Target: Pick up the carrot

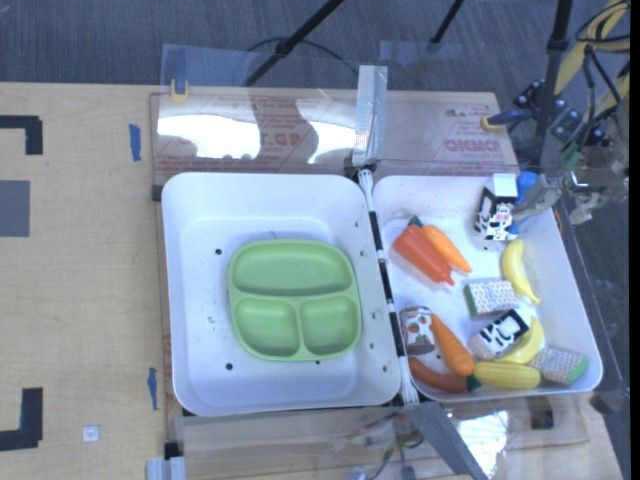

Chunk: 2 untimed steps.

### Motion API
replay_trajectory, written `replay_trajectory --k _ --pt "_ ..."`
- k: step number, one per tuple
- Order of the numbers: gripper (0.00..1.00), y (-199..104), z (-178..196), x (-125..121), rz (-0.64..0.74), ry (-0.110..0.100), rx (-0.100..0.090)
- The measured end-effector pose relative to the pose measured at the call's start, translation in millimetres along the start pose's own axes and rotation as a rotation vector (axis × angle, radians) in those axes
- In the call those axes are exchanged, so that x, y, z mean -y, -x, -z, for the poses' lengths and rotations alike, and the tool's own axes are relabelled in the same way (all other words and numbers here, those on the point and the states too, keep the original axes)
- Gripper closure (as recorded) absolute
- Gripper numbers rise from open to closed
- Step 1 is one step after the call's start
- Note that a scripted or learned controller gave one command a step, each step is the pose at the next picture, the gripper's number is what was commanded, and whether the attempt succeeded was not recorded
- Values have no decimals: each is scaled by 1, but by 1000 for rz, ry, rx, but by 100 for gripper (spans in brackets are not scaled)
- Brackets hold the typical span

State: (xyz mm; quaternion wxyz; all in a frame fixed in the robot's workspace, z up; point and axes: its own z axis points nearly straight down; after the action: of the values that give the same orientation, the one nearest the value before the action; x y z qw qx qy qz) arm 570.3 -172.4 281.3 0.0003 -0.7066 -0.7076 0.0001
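Carrot [432, 251] lies in right bin [580, 308] — claw [560, 193] seemingly well apart.

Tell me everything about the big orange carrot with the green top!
The carrot is a toy bunch, bright orange with a small green top. It looks like smooth plastic, shaped as a few carrots joined side by side. It lies flat on the floor of the right bin, in the far half near the divider, green end toward the back and tips pointing toward the front right. Nothing appears to touch it but the bin floor.
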Motion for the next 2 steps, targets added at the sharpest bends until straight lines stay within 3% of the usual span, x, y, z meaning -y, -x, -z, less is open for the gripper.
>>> replay_trajectory --k 1,2 --pt "0 -16 -99 -49 217 0 0" --pt "0 -59 -142 -52 373 0 0"
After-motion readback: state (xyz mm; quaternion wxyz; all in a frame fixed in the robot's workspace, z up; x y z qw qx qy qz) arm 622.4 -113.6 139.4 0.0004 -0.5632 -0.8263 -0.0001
